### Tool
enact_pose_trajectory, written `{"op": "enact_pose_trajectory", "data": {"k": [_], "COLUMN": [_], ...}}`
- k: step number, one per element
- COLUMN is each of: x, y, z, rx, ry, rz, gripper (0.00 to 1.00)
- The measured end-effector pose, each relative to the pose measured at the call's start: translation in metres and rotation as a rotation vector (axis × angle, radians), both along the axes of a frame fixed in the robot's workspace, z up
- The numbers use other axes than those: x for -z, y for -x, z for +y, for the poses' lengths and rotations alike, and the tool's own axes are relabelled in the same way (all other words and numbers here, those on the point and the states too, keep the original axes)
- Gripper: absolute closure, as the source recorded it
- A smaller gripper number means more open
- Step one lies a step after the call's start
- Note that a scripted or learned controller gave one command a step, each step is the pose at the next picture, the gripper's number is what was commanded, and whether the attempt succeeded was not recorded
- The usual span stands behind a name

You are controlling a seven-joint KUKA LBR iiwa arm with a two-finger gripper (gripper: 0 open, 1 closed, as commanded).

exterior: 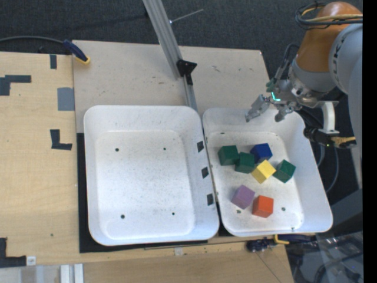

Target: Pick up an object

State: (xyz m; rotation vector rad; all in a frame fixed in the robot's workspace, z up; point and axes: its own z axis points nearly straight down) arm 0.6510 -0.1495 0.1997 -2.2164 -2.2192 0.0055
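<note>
You have two white bins that look like smooth, faintly glossy moulded plastic, the left bin (94, 128) speckled with fine dark grit over its floor and the right bin (312, 217) cleaner. The blocks in the right bin have a matt painted finish, such as the orange block (263, 206), the purple block (242, 196) and the yellow block (264, 170), while the bench top (35, 175) reads as pale, matt wood grain patched with grey tape (65, 98). Your slanted pole (162, 28) looks like brushed metal, the arm's orange band (321, 31) is glossy, and the gripper (268, 108) has dull grey metal-looking fingers
</note>
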Motion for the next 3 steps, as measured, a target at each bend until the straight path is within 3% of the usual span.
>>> {"op": "enact_pose_trajectory", "data": {"k": [1, 3], "x": [-0.003, 0.112], "y": [-0.001, 0.003], "z": [0.0, 0.008], "rx": [-0.001, -0.001], "ry": [0.002, 0.002], "rz": [-0.005, 0.0], "gripper": [0.0, 0.0]}}
